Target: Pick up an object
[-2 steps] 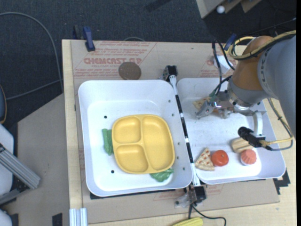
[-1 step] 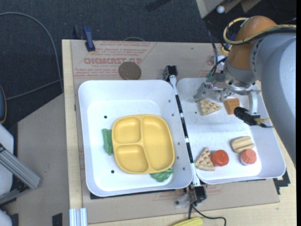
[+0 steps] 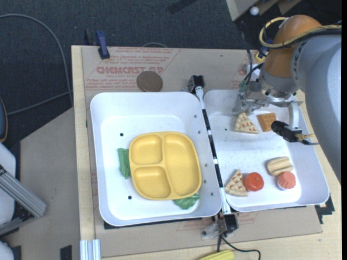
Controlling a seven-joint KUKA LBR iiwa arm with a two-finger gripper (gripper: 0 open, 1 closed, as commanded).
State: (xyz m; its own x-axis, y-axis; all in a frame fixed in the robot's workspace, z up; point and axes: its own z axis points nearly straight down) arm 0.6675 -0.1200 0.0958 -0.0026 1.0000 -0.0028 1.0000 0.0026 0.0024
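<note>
**Pincer low over the far pizza wedge**

Gripper (image 3: pixel 248 106) hung low at the right bin's (image 3: pixel 317 191) far end, just above a toy pizza slice (image 3: pixel 245 124); whether it was spread or pinched could not be told. That wedge looked light, stiff and smooth, likely slippery; its crust edge seemed the best hold. Red print on the cardboard (image 3: pixel 130 69) was too blurred to read.

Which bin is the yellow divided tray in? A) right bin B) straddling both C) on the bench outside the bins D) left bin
D: the yellow divided tray lies flat inside the left bin, while the pizza slices and other toy food sit in the right bin.
</note>
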